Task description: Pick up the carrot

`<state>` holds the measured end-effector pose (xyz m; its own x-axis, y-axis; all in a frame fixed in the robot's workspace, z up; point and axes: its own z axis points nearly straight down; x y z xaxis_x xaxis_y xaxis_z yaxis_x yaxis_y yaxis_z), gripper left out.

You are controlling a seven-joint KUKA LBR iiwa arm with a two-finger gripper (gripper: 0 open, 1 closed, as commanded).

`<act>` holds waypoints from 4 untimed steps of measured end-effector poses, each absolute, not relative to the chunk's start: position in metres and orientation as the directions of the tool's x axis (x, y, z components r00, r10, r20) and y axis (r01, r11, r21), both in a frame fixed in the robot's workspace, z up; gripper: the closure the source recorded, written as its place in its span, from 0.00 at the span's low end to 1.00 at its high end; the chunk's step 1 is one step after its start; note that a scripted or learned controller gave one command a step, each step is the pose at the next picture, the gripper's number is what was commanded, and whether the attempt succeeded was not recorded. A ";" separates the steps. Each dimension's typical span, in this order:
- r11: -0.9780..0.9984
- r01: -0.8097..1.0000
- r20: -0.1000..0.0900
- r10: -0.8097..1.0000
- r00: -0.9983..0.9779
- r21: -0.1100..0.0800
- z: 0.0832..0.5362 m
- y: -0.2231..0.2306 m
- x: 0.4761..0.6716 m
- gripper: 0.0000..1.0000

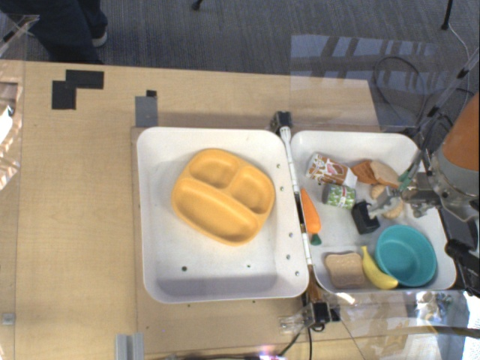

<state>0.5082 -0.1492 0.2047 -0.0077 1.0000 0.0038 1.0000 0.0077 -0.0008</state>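
Note:
The carrot is orange with a green tip at its near end. It lies lengthwise against the left wall of the right bin. My gripper hangs low over the middle of that bin, well to the right of the carrot and apart from it. It sits between some brown bread pieces and a teal bowl.
A yellow divided plate lies in the left bin. The right bin also holds a printed carton, a small can, a banana and a slice of toast. The arm comes in over the bin's right rim.

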 end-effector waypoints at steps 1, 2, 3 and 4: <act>0.024 0.999 -0.012 1.000 -0.024 0.038 0.107 -0.092 0.528 0.00; -0.033 0.999 -0.005 0.999 0.033 0.025 0.117 -0.085 0.493 0.00; -0.094 0.996 0.006 0.996 0.094 0.008 0.187 0.006 0.490 0.00; -0.282 0.959 0.001 0.959 0.282 0.004 0.185 -0.029 0.507 0.00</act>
